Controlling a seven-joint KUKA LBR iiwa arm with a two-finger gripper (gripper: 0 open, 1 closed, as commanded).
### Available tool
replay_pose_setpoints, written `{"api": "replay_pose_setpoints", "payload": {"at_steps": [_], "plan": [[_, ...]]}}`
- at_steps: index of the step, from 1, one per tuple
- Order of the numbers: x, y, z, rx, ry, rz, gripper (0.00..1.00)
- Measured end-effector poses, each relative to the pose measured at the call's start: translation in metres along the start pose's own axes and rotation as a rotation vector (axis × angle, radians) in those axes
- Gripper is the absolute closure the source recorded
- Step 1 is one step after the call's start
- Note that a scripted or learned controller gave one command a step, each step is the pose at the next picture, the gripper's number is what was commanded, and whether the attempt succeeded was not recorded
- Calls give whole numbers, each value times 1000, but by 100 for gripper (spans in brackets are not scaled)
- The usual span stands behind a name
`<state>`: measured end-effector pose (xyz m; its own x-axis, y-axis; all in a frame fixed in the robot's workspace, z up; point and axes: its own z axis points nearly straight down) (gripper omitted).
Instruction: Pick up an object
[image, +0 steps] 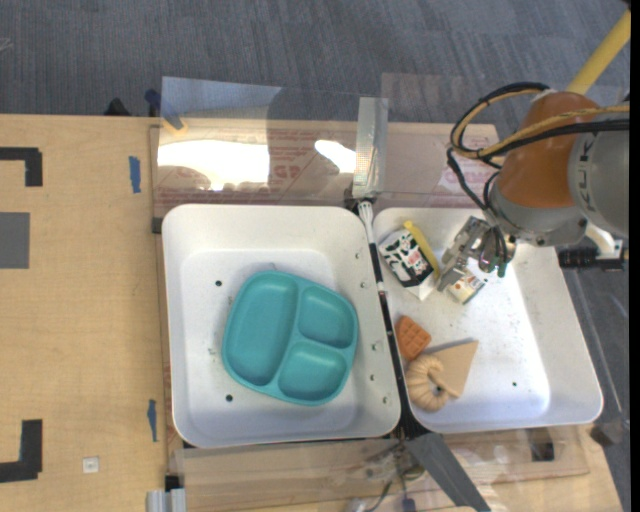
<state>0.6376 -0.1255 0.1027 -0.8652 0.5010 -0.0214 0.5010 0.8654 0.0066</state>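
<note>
A black-and-white carton (407, 255) with yellow trim lies beside the claw (461, 272).

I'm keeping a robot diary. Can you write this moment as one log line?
arm: over right bin | gripper: low, beside black-and-white carton | grasp: unclear | left bin: teal divided plate

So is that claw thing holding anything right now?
Gripper: over the right bin, near the black-and-white carton; whether it grips anything cannot be told.
</note>
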Motion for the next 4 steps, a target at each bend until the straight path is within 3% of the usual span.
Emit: {"api": "replay_pose_setpoints", "payload": {"at_steps": [1,2,3,4], "plan": [[92,33,-86,5,17,290,100],[164,15,-85,15,21,654,100],[163,16,-95,12,18,652,100],[178,-6,-85,17,20,800,100]]}}
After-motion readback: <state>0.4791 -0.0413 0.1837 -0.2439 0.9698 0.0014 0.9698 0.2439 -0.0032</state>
